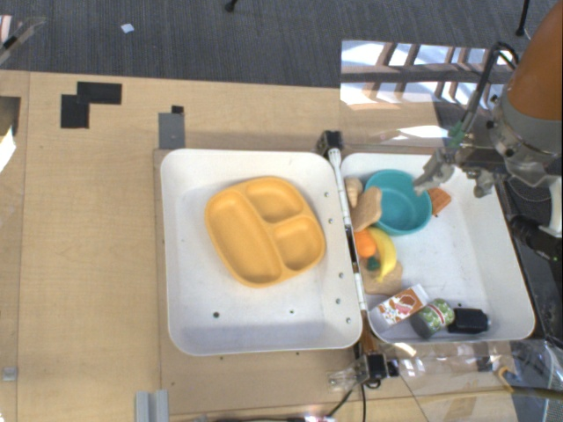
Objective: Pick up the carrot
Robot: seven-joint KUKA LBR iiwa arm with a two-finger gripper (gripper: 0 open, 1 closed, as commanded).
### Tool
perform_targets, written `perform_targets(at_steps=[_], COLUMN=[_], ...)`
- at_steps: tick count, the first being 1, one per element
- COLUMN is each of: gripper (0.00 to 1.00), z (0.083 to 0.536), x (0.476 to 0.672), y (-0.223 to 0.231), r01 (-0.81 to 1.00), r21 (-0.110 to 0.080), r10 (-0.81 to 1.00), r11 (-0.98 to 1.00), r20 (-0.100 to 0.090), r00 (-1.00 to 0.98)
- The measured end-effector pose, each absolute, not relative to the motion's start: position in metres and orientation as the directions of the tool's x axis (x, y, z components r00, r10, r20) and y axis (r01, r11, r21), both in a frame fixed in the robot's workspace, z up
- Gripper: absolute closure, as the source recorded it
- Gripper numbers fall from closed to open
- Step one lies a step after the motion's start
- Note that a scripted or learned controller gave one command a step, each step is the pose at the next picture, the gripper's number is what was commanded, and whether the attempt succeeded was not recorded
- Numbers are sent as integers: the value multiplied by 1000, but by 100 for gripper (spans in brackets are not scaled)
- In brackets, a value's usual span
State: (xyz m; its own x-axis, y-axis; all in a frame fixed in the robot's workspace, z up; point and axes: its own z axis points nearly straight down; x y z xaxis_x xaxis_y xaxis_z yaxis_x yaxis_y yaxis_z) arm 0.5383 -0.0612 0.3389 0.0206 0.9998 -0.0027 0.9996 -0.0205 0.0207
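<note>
Wooden bench (88,280) — two white bins (189,323), grey carpet (176,25)

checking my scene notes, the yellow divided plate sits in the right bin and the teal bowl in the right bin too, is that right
Not quite. The camera view shows the yellow divided plastic plate in the left white bin, alone there. The round teal bowl is indeed in the right white bin, as you noted.

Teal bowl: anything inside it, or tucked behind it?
The teal bowl looks bare inside. An orange piece, maybe the carrot, pokes out at its right rim; the rest is covered by the bowl.
</note>
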Motion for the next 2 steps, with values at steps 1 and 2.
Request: perform_targets(at_steps=[1, 2], gripper=[0, 0], z=[203, 184], x=[527, 556], y=[-35, -41], r01=[1000, 988], r21=[-7, 4], r10=[1000, 988], r11=[14, -157], r20=[1, 0], r00=[-14, 157])
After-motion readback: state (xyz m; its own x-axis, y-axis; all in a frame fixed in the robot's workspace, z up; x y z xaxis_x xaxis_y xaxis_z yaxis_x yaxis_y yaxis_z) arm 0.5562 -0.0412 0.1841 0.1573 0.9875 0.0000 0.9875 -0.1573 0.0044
